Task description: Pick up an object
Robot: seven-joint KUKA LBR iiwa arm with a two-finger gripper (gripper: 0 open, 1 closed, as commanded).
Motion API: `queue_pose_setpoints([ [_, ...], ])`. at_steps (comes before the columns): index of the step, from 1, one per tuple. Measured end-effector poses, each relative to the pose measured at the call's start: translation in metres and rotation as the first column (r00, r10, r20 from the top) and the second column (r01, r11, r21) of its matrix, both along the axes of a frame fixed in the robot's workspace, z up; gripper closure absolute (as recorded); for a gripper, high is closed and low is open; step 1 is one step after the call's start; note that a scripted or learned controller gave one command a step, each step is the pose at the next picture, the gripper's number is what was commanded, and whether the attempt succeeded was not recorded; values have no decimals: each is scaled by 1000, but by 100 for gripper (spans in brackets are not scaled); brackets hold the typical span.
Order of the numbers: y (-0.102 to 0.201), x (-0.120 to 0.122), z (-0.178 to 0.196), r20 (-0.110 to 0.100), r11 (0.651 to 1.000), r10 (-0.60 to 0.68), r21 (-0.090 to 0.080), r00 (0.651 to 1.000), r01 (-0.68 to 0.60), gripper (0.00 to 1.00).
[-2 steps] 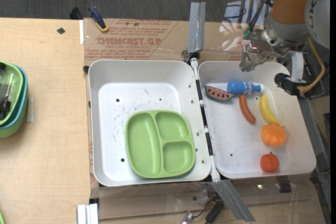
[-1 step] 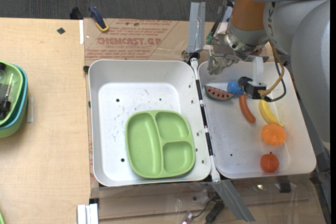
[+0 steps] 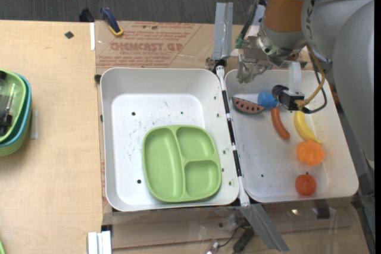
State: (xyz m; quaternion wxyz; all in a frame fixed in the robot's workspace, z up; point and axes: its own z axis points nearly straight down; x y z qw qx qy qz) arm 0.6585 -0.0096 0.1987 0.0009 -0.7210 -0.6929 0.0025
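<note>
So we see the pickable items all in the right bin — none of them is between the gripper's fingers. Using that bin as reference: a watermelon slice lies near its far-left corner, a blue piece just beside the slice, a sausage toward the middle, a banana next to the sausage on the side away from the left bin, an orange fruit just nearer the camera than the banana, and a small red fruit close to the near wall.

The gripper hangs over the bin's far-left corner, above the watermelon slice — we can't tell whether its fingers are spread or closed from this angle.

Left of the right bin and touching it along the shared wall sits the left bin, with a green divided plate lying flat in its near half.
</note>
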Motion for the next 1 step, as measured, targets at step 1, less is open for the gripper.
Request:
queue_pose_setpoints([
  [1, 77, 0, -8, 2, 1000, -17, 1, 1000, 17, 100],
])
